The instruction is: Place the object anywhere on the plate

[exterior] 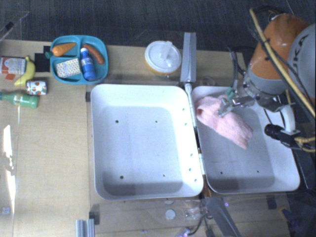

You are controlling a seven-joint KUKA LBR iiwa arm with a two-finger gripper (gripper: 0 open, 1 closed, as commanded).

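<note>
1. My gripper [228, 104] sits low over the right bin [276, 181], at the upper edge of the pink cloth [224, 122]. Whether it is open or closed on the fabric I cannot tell – the tip is small and blurred against the folds.

2. The cloth lies bunched in the upper left part of the right bin, one end near the wall shared with the left bin [138, 142], the other trailing toward the bin's middle. I judge it to be the object I must carry.

3. First risk: a thin pinch. If I catch only a top fold, the cloth may slide free as I lift, and drop back into the bin.

4. Second risk: drag. A limp cloth hangs long, so its tail could snag on the divider between the bins, or on the metal bar [188, 58] standing above it, and pull loose.

5. Third risk – the target. The nearest plate-like thing I see is the blue divided tray [101, 51] at the desk's far left, already holding toy food. It is well apart from me, across the whole left bin, so the carry is long and every sway could loosen my hold.

6. Fourth risk: on release the cloth may drape half off the rim, or knock the white lidded cup [163, 57] beside the route.
</note>
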